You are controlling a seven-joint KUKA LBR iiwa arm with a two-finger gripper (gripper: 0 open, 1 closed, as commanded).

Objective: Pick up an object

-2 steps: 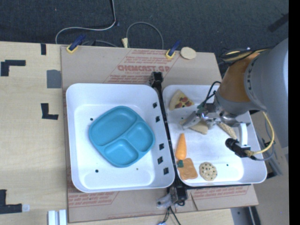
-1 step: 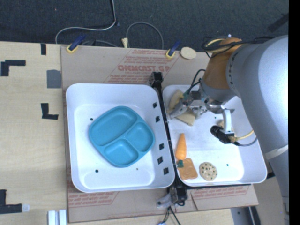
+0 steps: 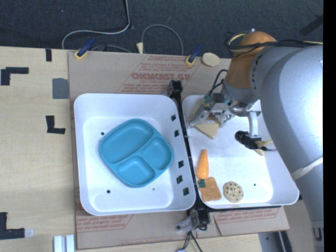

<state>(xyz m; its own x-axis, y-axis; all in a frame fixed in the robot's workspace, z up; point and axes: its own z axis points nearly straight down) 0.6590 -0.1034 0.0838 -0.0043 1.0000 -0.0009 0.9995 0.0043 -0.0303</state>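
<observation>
The grey arm bulks closest to you, reaching in from 3 o'clock and covering much of the right bin's far side. Its gripper sits low at about 11 o'clock in that bin, right over a pale wedge that looks like a slice of bread or cheese. You cannot tell from this angle whether the gripper is spread or closed, and nothing shows the wedge pinched in it, so treat the wedge as lying loose on the bin floor.

The wedge is the likely target, and its place is your main worry. It lies close to the wall shared with the left bin, at 9 o'clock from the gripper. If the gripper comes down even slightly toward 9 o'clock, it could strike that wall or jam the wedge against it. The wedge also looks thin and sloped. A closing grip could squeeze it sideways and shut on nothing, or tip it up on edge.

The other things are well apart from this spot. A carrot lies at 8 o'clock in the right bin, an orange slab at 7 o'clock just below it, and a cookie at 6 o'clock. The wedge might skid toward 6 o'clock and nudge the carrot, which would likely roll. A blue plate fills the middle of the left bin, out of harm's way.
</observation>
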